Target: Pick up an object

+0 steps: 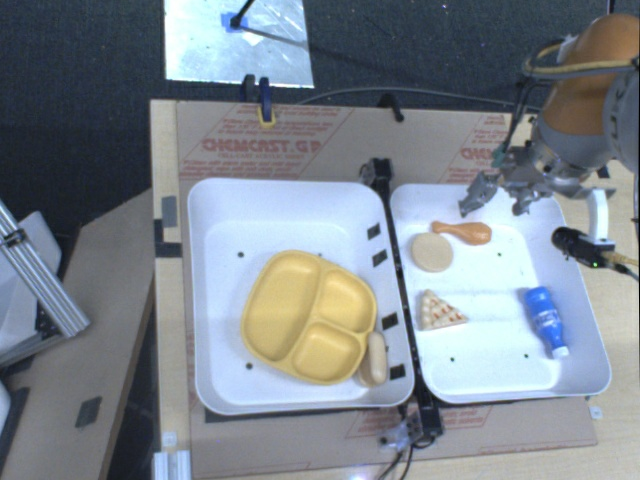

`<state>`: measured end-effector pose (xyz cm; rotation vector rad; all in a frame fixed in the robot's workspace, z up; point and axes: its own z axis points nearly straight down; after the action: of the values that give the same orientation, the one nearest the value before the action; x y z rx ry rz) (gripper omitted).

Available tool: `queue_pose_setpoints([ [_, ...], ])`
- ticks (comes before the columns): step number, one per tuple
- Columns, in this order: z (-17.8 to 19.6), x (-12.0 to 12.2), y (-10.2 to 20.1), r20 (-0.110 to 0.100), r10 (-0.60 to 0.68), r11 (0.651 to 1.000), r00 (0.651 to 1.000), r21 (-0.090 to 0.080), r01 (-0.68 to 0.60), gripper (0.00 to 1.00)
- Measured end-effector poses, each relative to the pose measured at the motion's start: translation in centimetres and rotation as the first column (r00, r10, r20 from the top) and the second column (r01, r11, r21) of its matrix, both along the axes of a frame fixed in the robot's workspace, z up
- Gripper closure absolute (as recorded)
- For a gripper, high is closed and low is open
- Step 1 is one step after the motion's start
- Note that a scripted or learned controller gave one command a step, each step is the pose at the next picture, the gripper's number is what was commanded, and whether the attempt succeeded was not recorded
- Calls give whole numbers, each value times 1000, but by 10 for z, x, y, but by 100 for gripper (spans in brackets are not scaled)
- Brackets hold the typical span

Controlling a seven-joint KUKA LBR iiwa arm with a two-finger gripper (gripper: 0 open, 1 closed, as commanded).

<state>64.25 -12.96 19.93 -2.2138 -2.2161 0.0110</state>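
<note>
We see the end effector [501, 197] hanging over the far edge of the right bin [590, 363], its two fingers spread apart with nothing between them. We judge the pick not yet made: every object lies in a bin, so the descent, closing and lift are all left. Nearest is the orange drumstick [464, 231], just beside the fingers toward the bin's middle, and it looks the likeliest target. A round cracker [433, 253] touches it. Further out lie a pizza slice [438, 311] and a blue bottle [546, 319] by the right wall. The left bin [215, 218] holds a yellow tray [308, 315].
</note>
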Motion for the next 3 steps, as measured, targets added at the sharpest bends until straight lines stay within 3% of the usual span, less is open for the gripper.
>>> queue_pose_setpoints([
  [1,8,3,0,13,2,1000,1000,-2,-2,0],
  [2,-53,2,-3,10,1,1000,1000,-2,-1,0],
  [3,-98,5,4,24,3,1000,1000,-11,-3,0],
])
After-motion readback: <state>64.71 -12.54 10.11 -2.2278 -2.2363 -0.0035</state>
